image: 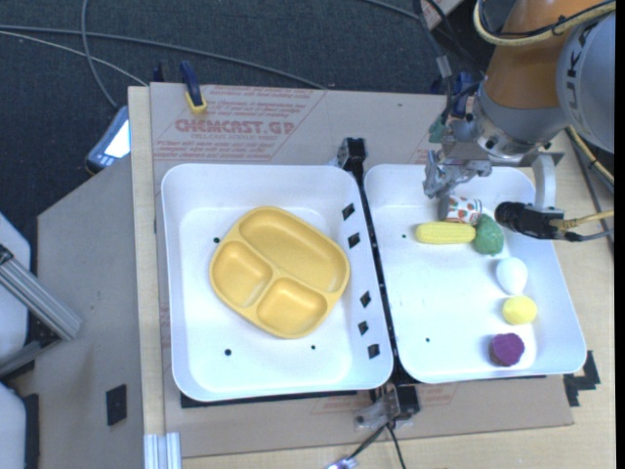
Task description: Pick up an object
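Here, in the camera view, the grey arm with its orange band (pixel 542 18) is reaching in from the upper right of the frame, and the gripper (pixel 449 189) is hanging over the upper part of the right bin (pixel 410 291). Whether the claw is apart or together cannot be told from this slant. Just below it, a small white and red object (pixel 467 208) is lying at the top of the bin; contact between the two cannot be made out.

Just beneath that object, a yellow corn cob (pixel 444 233) is lying crosswise, with its right end near a green object (pixel 488 236). Lower, along the right side of the bin, a white egg-shaped object (pixel 511 276) is sitting, then a yellow one (pixel 520 310) below it, and a purple one (pixel 506 348) toward the lower right corner. All three are lying apart from one another.

In the left half of the frame, the left bin (pixel 186 291) is holding a yellow divided plate (pixel 279 271), which is lying flat near the bin's middle. A black divider with clips (pixel 366 262) is running between the two bins. Above the left bin, a cardboard sheet with red lettering (pixel 234 120) is showing, and a blue and yellow clamp (pixel 192 88) is gripping its upper edge.
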